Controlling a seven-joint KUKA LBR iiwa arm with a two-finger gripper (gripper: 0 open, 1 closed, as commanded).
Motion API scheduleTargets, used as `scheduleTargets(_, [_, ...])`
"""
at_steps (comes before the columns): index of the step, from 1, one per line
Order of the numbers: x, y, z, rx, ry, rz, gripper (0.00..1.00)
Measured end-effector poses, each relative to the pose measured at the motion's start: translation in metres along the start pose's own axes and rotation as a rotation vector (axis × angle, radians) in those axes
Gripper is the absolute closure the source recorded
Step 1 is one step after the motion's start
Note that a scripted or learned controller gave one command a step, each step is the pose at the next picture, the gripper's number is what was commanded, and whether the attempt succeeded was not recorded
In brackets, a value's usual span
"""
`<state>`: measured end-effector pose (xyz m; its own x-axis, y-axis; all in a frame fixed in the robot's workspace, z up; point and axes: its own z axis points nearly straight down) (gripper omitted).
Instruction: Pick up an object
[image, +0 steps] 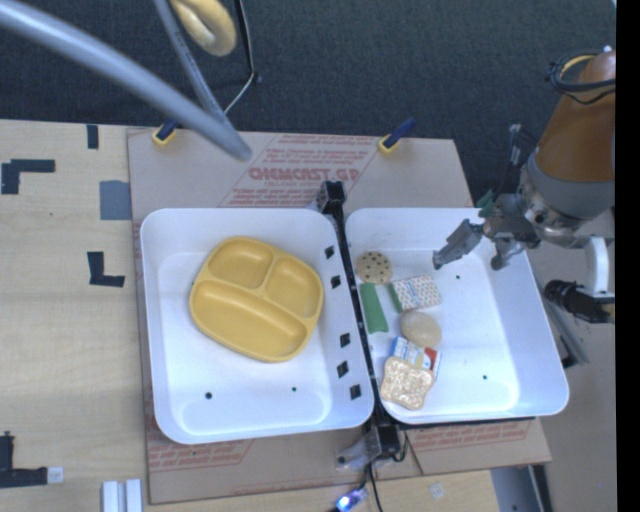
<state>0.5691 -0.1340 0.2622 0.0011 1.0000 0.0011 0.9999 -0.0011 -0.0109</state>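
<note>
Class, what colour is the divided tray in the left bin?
Yellow: the divided tray shows best in the camera view.

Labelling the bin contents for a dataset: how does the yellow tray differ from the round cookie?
The yellow tray lies in the left bin; the round cookie lies in the right bin. The tray is far larger than the cookie. The tray is plain yellow with moulded compartments; the cookie is tan with dark specks. Both lie flat, untouched by the claw.

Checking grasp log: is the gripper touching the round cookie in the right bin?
Apart. In the camera view the gripper sits over the upper right of the right bin, with bare white floor between it and the round cookie.
</note>
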Motion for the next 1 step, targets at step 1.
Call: scheduleTargets(1, [0.0002, 0.0018, -0.0049, -0.010, -0.002, -0.002, 0.00])
